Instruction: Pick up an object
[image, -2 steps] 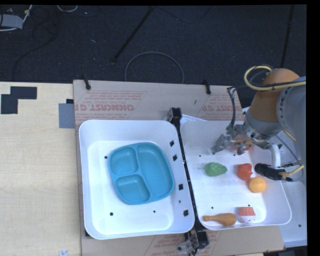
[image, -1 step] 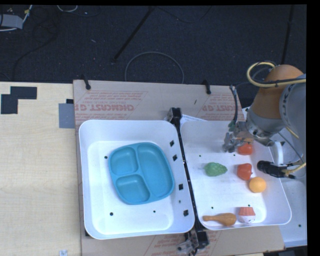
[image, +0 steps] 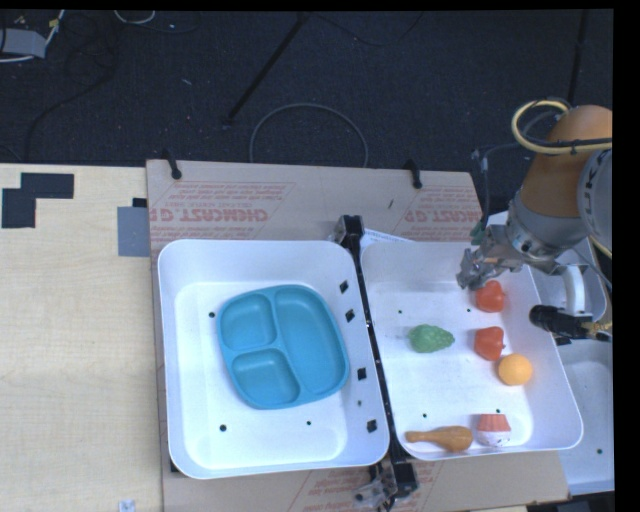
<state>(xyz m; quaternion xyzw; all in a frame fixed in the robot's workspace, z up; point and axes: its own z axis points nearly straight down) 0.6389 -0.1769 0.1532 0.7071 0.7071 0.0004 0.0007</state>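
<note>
Two shallow white plastic bins sit side by side on a brown cardboard sheet (image: 300, 200) that lies on a pale wooden bench (image: 70, 350). The left white bin (image: 190, 270) holds a blue plastic plate with three sections (image: 282, 345), lying flat near the middle. The right white bin (image: 420, 275) holds several small toy foods. A bumpy green toy vegetable (image: 431, 338) lies near the middle of it. A red toy tomato (image: 490, 296) lies near the far right side, and a second red toy piece (image: 489, 342) lies just in front of that one. A round orange toy ball-shaped fruit (image: 515, 370) sits just beside the second red piece, nearer the front. Along the front edge lie a tan toy chicken leg (image: 440, 437) and, next to it, a small red and white toy piece (image: 492, 428). The grey robot arm with its orange band (image: 565, 175) comes in from the right. Its metal two-finger gripper (image: 478, 270) is low over the far right part of the right bin, right at the top edge of the red tomato and perhaps touching it. It is too dark and small there to tell how the grip stands, and nothing can be seen held in it. A dark floor with thin cables (image: 300, 120) lies behind the bench.
</note>
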